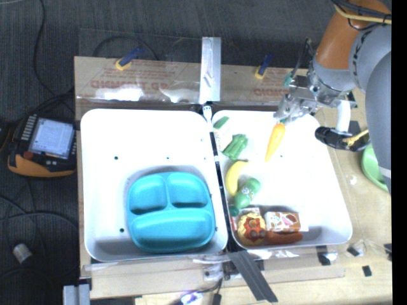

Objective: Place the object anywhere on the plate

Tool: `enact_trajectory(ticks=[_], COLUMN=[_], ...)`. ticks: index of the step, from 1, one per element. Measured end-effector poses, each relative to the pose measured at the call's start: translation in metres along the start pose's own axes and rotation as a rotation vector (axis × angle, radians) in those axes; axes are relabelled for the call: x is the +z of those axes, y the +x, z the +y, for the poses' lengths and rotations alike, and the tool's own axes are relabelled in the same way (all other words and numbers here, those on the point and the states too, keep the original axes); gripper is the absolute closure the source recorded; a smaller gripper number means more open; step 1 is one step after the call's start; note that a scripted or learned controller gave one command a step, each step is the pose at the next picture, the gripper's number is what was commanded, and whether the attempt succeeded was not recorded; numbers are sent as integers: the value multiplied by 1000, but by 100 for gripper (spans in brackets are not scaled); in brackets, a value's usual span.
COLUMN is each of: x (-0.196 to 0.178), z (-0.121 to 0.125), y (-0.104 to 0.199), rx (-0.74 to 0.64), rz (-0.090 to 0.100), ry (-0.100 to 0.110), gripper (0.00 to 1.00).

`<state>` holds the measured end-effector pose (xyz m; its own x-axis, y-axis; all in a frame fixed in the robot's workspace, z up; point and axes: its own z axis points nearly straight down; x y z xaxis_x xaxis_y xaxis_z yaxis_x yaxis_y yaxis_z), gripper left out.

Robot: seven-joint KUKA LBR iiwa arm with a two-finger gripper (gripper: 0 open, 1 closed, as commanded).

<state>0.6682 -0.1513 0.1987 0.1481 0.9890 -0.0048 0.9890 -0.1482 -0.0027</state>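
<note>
Two bins point(95, 170); no legible writing. Hand point(287, 118) closed on carrot point(275, 142), above right bin's pepper point(235, 145), banana point(233, 175), packets point(267, 226). Blue plate point(170, 211) left.

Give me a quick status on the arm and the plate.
End effector over right bin, carrot hanging from its fingers. Blue plate in left bin, bare. Divider wall between them.

We see a blue plate point(170, 211) of smooth, matt plastic in the left bin point(102, 170), itself glossy white plastic. The carrot point(275, 140) at the gripper point(287, 115) looks like shiny orange plastic. The bench point(95, 68) at the far side looks like bare wood under clear film.
</note>
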Motion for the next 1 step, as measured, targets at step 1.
enact_trajectory(ticks=[1], x=[4], z=[-32], y=[83], rx=[-80], rz=[4], ry=[0], gripper=[100])
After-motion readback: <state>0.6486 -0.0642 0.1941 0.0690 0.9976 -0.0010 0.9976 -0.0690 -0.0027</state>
